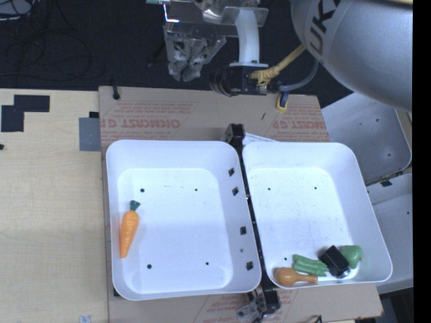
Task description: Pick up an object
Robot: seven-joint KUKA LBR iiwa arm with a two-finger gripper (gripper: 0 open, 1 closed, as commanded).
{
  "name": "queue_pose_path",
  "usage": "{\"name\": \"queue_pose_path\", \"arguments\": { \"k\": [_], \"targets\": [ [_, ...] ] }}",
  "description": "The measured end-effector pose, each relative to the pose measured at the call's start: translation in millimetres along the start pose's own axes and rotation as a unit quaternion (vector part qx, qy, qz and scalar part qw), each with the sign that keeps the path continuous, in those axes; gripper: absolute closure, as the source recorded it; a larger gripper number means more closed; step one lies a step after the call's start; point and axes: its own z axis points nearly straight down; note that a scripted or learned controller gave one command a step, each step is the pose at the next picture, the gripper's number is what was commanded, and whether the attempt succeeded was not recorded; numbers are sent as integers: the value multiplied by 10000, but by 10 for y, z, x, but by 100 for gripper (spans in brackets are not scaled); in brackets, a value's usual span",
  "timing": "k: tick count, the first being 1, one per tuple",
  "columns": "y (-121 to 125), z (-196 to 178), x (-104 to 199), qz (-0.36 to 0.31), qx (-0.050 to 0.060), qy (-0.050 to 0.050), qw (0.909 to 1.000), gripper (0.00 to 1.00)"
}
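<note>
Two shallow white bins are sitting side by side on a sheet of brown cardboard (202,116) laid over the bench: the left bin (172,155) and the right bin (303,155), their inner rims meeting along a dark divider strip. One toy carrot (128,230), orange with a green top, is lying alone in the left bin, close to its left wall, top pointing away from the camera. Four items are lying bunched in the near right corner of the right bin: one orange-tan piece (293,276) with a narrow end pointing right, one long green pod (310,265) touching it, one black block (334,261) resting against the pod, and one rounded green piece (351,253) just beside the block, partly hidden by it. The rest of each bin floor is showing only small dark dots. The grey arm (357,32) is reaching in from the upper right, its large rounded body filling that corner, with a white link and a yellow cable running leftward to the wrist. The gripper (190,60) is hanging beyond the far edge of the cardboard, over the dark background, well apart from both bins and from every item. It is touching nothing and nothing is showing between its tips; whether it is spread or pressed together cannot be told, as the tips are merging into one dark grey mass.
</note>
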Motion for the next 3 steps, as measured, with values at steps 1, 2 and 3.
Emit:
{"name": "queue_pose_path", "arguments": {
  "k": [1, 2, 3],
  "targets": [
    [331, 1464, -44, 27, 96, -46, 9999, 100],
    [364, -236, -4, -1, -49, 9, 10000, 100],
    [361, 916, -490, 42, 97, -47, 9999, 100]
  ]
}}
